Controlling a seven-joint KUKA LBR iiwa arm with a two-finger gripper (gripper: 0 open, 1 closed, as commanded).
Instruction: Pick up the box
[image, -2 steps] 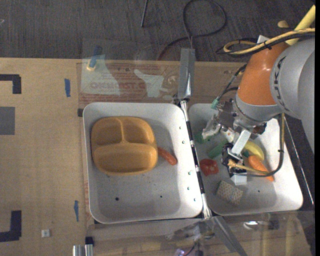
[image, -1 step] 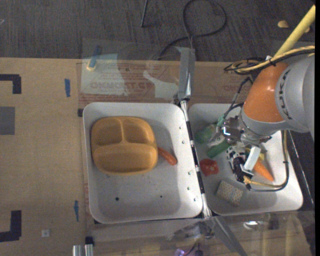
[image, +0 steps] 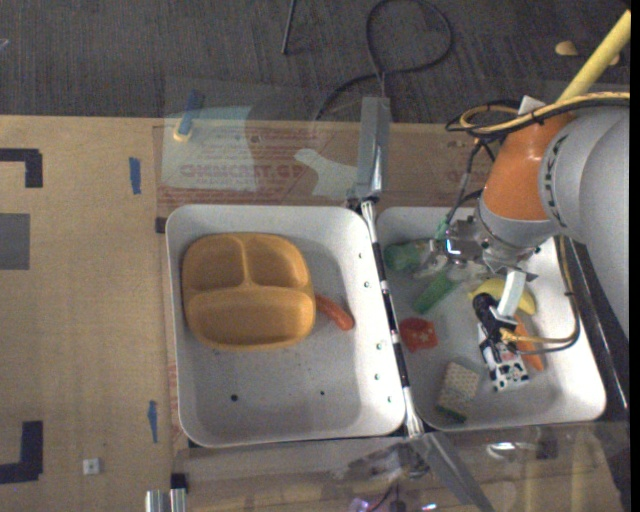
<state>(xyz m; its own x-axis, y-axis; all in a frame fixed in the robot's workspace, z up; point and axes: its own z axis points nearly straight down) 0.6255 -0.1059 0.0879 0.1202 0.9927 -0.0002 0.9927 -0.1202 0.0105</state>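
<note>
Cardboard covers the surface (image: 80, 330) under two white bins. At the left bin (image: 200, 420) centre sits a yellow divided plate (image: 245, 290), with an orange carrot (image: 335, 313) touching its right edge. In the right bin (image: 570, 400) the hand (image: 440, 258) hovers over green pieces (image: 403, 257) near the far-left corner; released or clenched, I cannot tell. The speckled box (image: 460, 384) lies by the near-left corner, well apart from the hand and straight toward the near edge, its long axis slightly slanted.
</note>
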